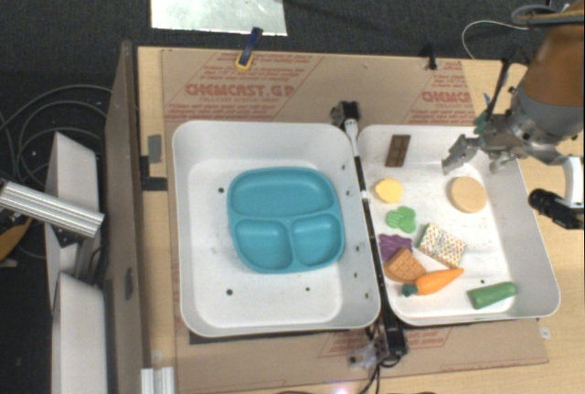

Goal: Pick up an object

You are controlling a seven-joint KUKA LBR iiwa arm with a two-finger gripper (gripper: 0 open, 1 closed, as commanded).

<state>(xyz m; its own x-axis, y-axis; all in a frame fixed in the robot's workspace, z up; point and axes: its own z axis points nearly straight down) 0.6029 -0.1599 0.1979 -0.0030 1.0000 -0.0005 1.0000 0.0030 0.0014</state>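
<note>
Hovering end effector [477,148] above round cookie [468,195], arm [558,72] cut off at right

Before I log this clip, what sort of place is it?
Likely a robotics lab pick-test bench: two white bins on a cardboard-lined benchtop, toy food such as a carrot, loose cables on dark carpet.

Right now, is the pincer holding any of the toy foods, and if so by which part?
Nothing is held. The pincer hangs over the right bin, above and apart from the round tan cookie, with nothing between its fingers.
</note>
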